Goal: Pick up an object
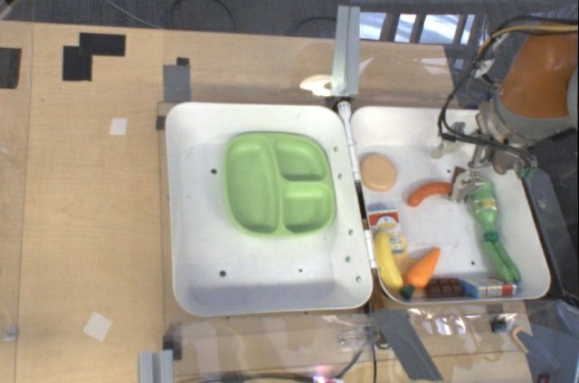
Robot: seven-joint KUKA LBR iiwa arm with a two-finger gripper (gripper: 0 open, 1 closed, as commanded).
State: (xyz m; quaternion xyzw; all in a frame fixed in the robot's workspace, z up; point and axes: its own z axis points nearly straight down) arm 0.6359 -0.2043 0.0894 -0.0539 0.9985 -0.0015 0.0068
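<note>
My gripper (474, 176) hangs low in the right bin (534, 282), at the upper end of a green bottle (484, 207) and just right of an orange sausage-shaped toy (428, 192). Whether it touches the bottle I cannot tell. In the same bin lie a round tan cookie (379, 172), a yellow banana (387, 257), an orange carrot (421, 266), a green cucumber (500, 259), a small printed box (384, 219), a brown chocolate bar (443, 288) and a white tube (490, 289). The arm with its orange band (539, 82) comes in from the upper right.
The left bin (199, 263) holds a green divided plate (279, 184). A metal post (345, 51) stands behind the seam between the bins. Cables loop around the wrist at the right bin's far corner. Bare bench lies to the left.
</note>
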